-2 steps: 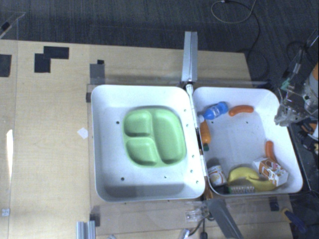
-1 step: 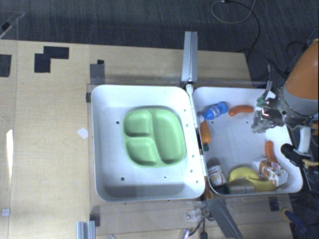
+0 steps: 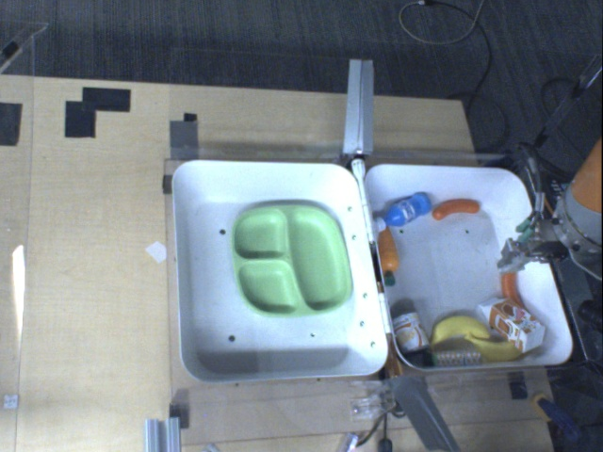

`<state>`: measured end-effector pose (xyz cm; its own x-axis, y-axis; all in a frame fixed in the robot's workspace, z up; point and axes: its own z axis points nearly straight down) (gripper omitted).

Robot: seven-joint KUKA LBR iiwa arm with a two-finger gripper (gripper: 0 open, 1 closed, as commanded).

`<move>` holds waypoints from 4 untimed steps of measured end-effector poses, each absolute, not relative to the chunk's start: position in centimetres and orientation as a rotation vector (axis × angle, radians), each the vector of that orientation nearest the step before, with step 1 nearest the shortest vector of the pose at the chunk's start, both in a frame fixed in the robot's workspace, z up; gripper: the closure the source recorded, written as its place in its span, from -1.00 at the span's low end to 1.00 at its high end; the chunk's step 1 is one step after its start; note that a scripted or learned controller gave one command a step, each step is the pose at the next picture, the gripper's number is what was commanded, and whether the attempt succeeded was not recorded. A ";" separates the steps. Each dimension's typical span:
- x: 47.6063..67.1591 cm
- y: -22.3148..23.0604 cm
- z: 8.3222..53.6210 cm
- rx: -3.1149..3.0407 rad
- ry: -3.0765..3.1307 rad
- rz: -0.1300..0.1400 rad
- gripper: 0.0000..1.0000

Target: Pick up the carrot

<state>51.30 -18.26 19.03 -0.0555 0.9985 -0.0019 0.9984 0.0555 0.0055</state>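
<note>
A: Looking down on the table, we see two white bins; the left bin holds a green divided tray.

B: And the carrot?

A: We find the carrot in the right bin, lying against its left wall, just below a blue bottle. The gripper hovers at the bin's far right edge, well apart from it. We cannot tell how its fingers are set.
</note>
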 end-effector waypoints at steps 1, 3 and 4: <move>48.9 -20.6 20.6 2.472 1.929 0.005 1.00; 54.0 -14.8 18.5 2.559 1.820 0.003 1.00; 52.7 -16.3 19.5 2.910 1.180 0.002 1.00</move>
<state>52.67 -16.27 19.50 0.7176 0.6965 0.0006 0.6964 -0.7176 0.0019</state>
